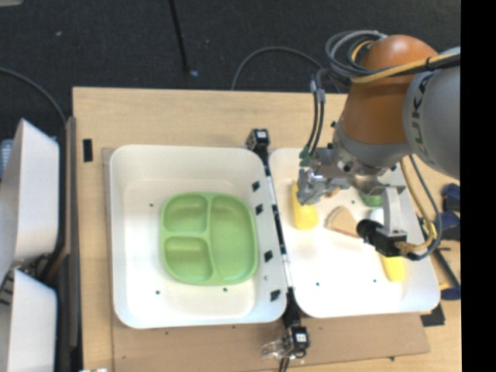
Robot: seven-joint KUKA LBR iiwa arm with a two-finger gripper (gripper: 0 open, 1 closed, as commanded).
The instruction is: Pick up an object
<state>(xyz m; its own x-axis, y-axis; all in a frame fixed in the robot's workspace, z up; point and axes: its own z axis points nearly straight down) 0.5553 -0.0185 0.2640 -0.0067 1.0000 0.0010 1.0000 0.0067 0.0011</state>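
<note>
My gripper (pixel 310 186) hangs over the left part of the right bin (pixel 341 297), under the arm's orange band. Directly below it, and touching or nearly touching it, lies a yellow block (pixel 305 215). A beige wedge (pixel 340 222) rests just to the right of the block. A second yellow piece (pixel 394 269) sits further right, near a black cable fitting. A small green thing (pixel 373 200) peeks out from under the wrist, mostly hidden.
The left bin (pixel 132 285) holds a green divided plate (pixel 209 237). A ridge with black clips separates the two bins. Cables loop around the arm at the right. White boxes stand off the bench at far left.
</note>
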